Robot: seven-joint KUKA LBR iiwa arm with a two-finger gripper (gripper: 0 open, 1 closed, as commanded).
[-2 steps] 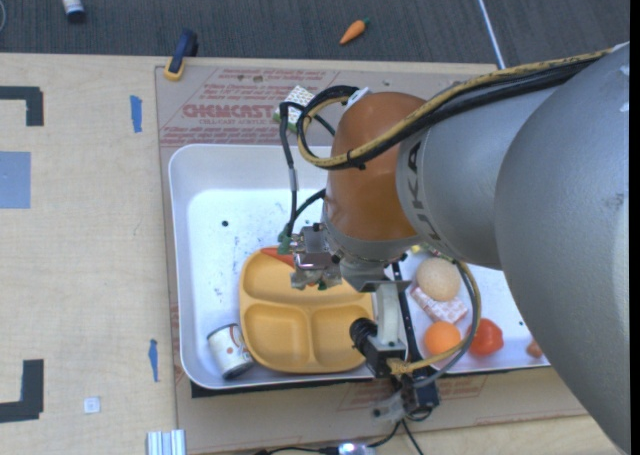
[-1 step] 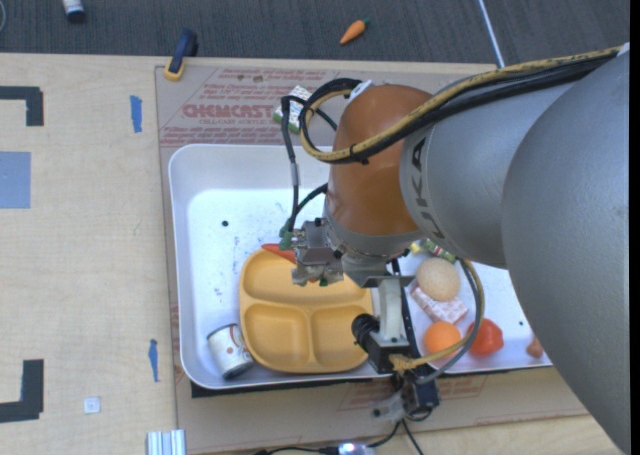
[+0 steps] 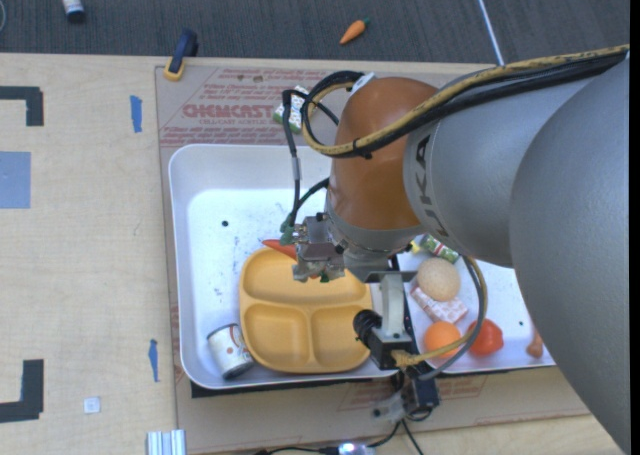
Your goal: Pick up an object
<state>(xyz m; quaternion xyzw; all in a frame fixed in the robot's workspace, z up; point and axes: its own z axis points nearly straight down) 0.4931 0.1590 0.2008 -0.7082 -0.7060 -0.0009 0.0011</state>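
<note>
- Reaching in from the right, the grey arm (image 3: 520,183) hangs low over the white bin (image 3: 190,243)
- its hand (image 3: 320,261) sits at the back rim of the yellow divided tray (image 3: 300,328); a red piece (image 3: 272,244) lies just left of it
- a small can (image 3: 228,351) touches the tray's front-left corner
- an orange (image 3: 440,336), a tomato (image 3: 487,339) and a pale bun (image 3: 438,278) lie right of the hand

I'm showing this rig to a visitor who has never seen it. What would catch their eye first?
First the arm, grey with an orange band, sweeping in from the right and looming over the white bin. Next the yellow divided tray at the bin's near side, with a small can at its left. A toy carrot lies on the dark floor beyond the bench.
</note>
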